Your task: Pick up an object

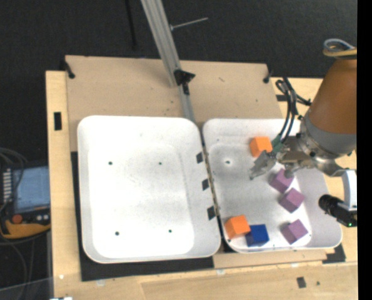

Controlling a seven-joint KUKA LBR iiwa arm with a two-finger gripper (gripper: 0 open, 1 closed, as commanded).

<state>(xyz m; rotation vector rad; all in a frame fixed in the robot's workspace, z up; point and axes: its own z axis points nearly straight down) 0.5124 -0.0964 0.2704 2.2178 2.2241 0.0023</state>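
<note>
**Claw low in the right bin, blocks all loose**

On the bench [54, 167], the left bin [142, 245] shows bare white floor. A grey pole [164, 36] slants down from the top to the seam between the two bins.

The right bin [226, 149] carries every candidate. Going rightward: an orange block [237, 225] sits at the near-left corner, touching a blue block [257, 235] just beside it. A second orange block [260, 145] lies further back, near the claw [261, 167]. Then three purple blocks run in a loose line toward the near-right corner: one [280, 180] right under the wrist, one [292, 200] in the middle, one [294, 230] nearest the front.

The claw hangs low over the bin floor between the far orange block and the first purple one. Its fingers appear spread, with nothing between them; no block is held.

The blocks look like small foam or plastic cubes: probably light, stiff enough to pinch, not fragile. Flat opposite faces are the place to grip. The far orange block stands apart from its neighbours, so it seems the easiest take; the orange-blue pair touch, which could block a finger on that side
</note>
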